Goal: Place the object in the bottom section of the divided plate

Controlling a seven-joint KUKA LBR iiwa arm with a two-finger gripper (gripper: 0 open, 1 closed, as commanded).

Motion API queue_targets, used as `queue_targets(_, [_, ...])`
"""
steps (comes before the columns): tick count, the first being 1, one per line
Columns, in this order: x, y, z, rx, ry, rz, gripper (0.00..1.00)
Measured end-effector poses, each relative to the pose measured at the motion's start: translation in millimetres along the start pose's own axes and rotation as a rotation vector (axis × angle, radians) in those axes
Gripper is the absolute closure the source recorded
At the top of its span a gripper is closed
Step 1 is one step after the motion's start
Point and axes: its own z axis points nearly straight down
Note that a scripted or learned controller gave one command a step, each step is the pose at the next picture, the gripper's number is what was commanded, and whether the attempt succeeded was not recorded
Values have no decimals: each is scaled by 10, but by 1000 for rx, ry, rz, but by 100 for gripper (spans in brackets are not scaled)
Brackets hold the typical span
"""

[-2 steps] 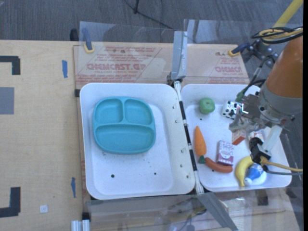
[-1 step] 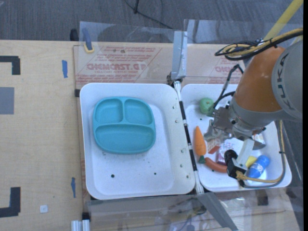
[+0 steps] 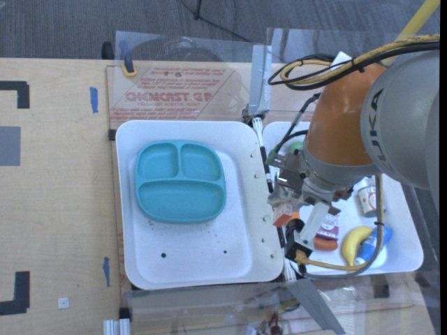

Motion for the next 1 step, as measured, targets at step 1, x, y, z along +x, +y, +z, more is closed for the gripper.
queue_targets(1, [-51,340,-817,0,-1,156,100])
